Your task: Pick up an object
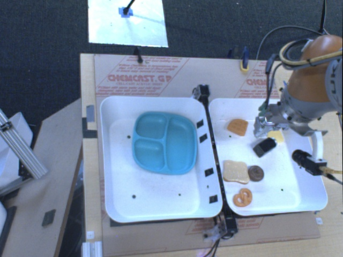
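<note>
Over the right bin (308, 199), gripper (264, 127) above a black block (264, 146), claw's state unclear, orange piece (238, 127) nearby

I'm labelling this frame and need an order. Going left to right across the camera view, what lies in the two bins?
Blue divided plate → orange piece → pretzel → brown round piece → black block. The tan slice sits level with the orange piece, so I left it out.
</note>
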Available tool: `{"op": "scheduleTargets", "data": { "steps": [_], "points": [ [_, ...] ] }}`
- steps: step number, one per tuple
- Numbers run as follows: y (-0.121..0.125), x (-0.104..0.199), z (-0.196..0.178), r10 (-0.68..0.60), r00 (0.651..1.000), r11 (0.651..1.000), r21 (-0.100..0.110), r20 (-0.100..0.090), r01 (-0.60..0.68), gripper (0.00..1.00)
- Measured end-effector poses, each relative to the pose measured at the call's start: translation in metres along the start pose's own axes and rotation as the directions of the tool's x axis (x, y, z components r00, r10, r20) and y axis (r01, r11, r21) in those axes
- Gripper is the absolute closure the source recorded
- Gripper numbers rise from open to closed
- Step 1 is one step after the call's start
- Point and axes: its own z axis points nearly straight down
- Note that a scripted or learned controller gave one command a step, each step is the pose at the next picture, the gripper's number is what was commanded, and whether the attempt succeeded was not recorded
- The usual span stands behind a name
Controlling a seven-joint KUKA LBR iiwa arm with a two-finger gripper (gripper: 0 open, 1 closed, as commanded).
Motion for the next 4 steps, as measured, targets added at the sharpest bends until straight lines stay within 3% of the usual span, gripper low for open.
{"op": "scheduleTargets", "data": {
  "steps": [1, 4],
  "points": [
    [0.002, 0.000, -0.054, -0.001, 1.000, 1.000, 0.000, -0.001, 0.001, 1.00],
    [-0.016, 0.159, -0.031, -0.007, 1.000, 1.000, 0.008, -0.004, 0.007, 1.00]
  ]
}}
